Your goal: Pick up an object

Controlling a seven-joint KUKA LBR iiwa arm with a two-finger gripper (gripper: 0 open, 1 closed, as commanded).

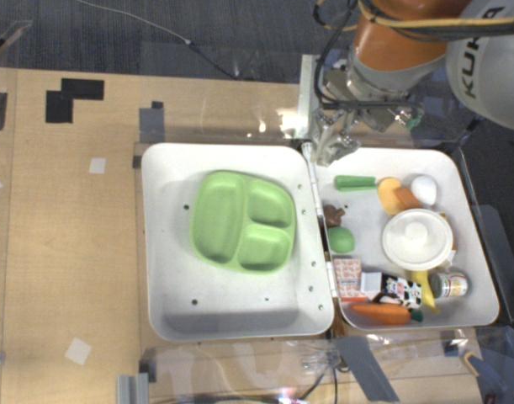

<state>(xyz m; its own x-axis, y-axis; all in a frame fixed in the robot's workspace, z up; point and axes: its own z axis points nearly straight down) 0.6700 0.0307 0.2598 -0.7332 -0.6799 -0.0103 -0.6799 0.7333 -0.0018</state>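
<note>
My gripper (334,144) hangs over the far left corner of the right bin (474,225), above the divider between the bins, with nothing visibly held. Just right of it lies a green stick (355,182). Further right are an orange object (396,196) and a white egg (423,189). A white bowl (417,236) sits mid-bin, with a green ball (341,240) and a small brown piece (333,216) to its left. A carrot (380,313), a patterned card (347,277), a banana (422,289) and a small jar (452,285) lie along the near side.
The left bin (168,225) holds a green divided plate (242,220). Wooden bench top extends to the left, with black marks at the far left. Cables run above the arm's orange band.
</note>
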